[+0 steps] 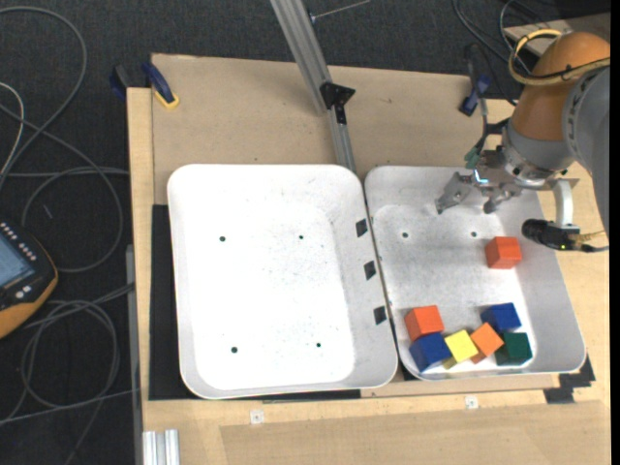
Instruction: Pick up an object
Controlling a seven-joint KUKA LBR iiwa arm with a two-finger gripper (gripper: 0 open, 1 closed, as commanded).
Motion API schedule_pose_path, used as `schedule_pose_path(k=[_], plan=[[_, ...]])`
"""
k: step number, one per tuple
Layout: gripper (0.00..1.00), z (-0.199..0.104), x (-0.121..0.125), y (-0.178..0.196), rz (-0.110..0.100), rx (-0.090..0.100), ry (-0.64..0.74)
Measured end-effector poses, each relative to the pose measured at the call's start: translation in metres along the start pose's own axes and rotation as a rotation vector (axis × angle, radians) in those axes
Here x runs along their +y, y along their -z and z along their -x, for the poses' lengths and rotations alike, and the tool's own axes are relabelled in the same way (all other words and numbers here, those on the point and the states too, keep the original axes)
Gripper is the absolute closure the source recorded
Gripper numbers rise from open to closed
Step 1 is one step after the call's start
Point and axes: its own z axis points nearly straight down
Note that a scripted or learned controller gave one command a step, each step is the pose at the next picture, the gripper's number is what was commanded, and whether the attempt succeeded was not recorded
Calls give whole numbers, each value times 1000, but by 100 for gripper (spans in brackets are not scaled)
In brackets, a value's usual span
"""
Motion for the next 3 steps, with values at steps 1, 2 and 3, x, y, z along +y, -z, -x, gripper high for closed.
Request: schedule_pose_path(k=[1, 2, 3], plan=[[100, 0, 3, 16, 9, -3, 2], [100, 5, -2, 79, 15, -5, -2], [100, 5, 0, 135, 16, -4, 0]])
